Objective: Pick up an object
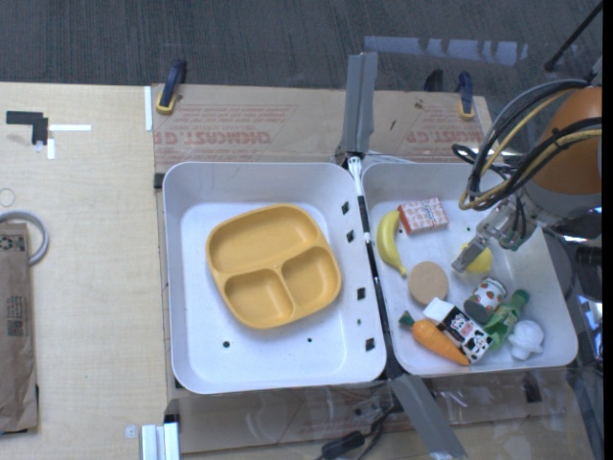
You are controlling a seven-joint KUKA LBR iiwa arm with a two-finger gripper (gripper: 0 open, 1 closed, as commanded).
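Where bins (182,257) sit, two.

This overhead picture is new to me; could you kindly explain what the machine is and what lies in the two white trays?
One camera looks down at a slant on a bench. The grey arm with an orange band is a robot reaching in from the right; its claw hangs over the right bin, just above a yellow object. I cannot tell if it grips anything. That bin also holds a banana, a red box, a round cookie and a carrot. The left bin holds a yellow divided plate.
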